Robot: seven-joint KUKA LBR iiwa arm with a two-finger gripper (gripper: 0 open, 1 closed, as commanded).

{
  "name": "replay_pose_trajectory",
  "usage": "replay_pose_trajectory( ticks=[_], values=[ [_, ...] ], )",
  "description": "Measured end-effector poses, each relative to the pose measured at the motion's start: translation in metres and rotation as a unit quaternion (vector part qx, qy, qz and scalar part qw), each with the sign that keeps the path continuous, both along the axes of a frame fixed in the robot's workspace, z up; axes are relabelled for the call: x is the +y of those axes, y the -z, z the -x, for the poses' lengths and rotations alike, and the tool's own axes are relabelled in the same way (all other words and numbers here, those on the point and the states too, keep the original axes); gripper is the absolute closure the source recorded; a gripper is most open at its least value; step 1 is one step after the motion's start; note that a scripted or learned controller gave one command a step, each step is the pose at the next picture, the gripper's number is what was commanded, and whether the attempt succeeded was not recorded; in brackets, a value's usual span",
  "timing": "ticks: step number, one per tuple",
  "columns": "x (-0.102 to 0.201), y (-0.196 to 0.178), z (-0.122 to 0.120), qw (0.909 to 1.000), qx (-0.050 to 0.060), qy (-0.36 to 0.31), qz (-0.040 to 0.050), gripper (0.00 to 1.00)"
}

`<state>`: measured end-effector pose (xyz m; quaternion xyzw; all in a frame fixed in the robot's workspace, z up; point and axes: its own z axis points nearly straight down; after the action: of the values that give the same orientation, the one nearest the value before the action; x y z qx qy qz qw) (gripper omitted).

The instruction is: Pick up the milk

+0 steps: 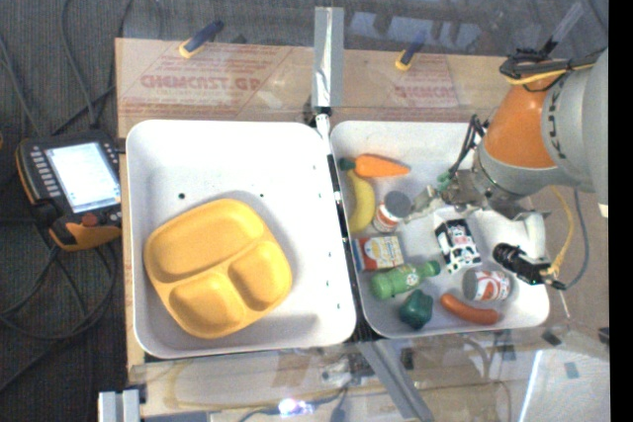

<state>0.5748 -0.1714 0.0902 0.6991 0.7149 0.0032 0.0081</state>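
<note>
The milk (456, 245) is a small white carton with black cow patches. It lies in the right bin (435, 141), near the middle, tilted. My gripper (444, 196) hangs just above and behind the carton, at the end of the grey arm with the orange band (518, 131). Nothing shows between the gripper and the carton that tells of a hold.
The right bin also holds a carrot (381, 167), a banana (362, 204), a small can (395, 209), a red-and-white packet (383, 252), a green bottle (402, 279), a green pepper (416, 309), a red sausage (471, 310) and a red-white can (489, 287). A yellow divided tray (219, 264) lies in the left bin (158, 153).
</note>
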Motion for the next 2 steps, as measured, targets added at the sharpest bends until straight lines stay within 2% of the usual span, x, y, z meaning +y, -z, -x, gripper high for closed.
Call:
replay_pose_trajectory(
  ticks=[1, 2],
  values=[
    [-0.0351, -0.0012, 0.0452, 0.9989, -0.001, -0.047, -0.0007, 0.0],
    [-0.0352, -0.0079, 0.0457, 0.9989, 0.0, -0.047, -0.0003, 1.0]
  ],
)
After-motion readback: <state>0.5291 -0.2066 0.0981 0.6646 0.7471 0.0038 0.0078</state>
